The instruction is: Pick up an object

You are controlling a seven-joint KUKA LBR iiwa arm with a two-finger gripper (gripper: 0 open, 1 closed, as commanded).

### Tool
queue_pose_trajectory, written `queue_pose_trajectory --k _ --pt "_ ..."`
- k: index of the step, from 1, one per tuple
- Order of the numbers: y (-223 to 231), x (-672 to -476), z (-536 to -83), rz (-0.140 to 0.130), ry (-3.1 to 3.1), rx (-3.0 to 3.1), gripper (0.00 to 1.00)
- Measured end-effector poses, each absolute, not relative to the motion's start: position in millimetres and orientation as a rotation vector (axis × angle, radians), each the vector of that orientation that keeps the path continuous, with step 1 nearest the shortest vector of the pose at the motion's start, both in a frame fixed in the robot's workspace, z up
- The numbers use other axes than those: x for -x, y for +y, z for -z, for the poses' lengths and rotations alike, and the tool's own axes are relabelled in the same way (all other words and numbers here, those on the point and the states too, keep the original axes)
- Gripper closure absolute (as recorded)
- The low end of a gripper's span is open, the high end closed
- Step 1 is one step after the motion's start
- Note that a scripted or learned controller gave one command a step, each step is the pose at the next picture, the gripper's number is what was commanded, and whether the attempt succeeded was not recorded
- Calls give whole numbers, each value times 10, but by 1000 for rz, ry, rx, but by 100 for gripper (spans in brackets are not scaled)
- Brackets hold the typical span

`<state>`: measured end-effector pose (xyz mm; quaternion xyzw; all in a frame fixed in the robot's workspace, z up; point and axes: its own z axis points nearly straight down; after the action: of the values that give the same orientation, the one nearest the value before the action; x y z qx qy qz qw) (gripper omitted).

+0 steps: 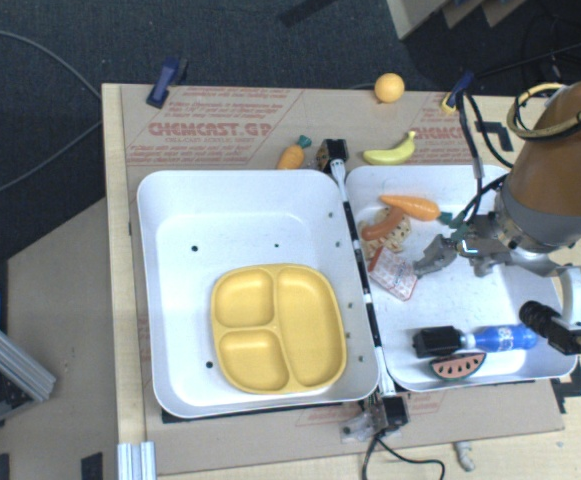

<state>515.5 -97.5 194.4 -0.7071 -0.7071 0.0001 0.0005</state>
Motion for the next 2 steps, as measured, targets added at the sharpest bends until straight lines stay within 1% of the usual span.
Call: queue_pose_trajectory --k 1,2 --pt "-1362 -5662 -894 6 -2226 2232 0" --pt "-1024 -6213 -874 0 -2228 2236 0"
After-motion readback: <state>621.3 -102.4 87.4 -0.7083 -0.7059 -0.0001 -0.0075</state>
